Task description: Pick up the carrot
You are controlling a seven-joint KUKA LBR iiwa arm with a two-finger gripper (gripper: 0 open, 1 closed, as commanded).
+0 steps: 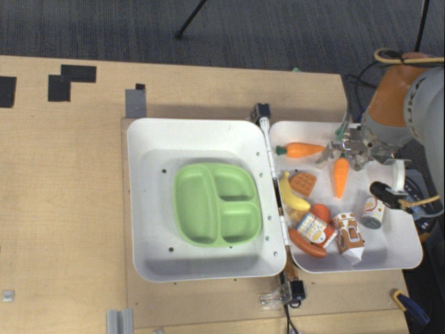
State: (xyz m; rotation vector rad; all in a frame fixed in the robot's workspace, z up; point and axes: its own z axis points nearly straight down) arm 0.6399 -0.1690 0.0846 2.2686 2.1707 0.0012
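Two orange carrots are in the right bin (410, 256). One carrot (303, 149) lies crosswise near the bin's far left corner. The other carrot (340, 178) points toward the near side, its thick end right under my gripper (343, 157). The grey arm with its orange band (389, 96) comes in from the right. The gripper's metal fingers (327, 156) stand spread on either side of that carrot's top, wider than the carrot, so the gripper looks open. Whether the carrot rests on the bin floor or hangs, I cannot tell.
The right bin also holds a waffle (303, 183), a banana (292, 199), a small carton (313, 228), a red sausage (306, 244), a brown-and-white carton (350, 234) and a can (373, 212). A green divided plate (215, 204) lies in the left bin (149, 186).
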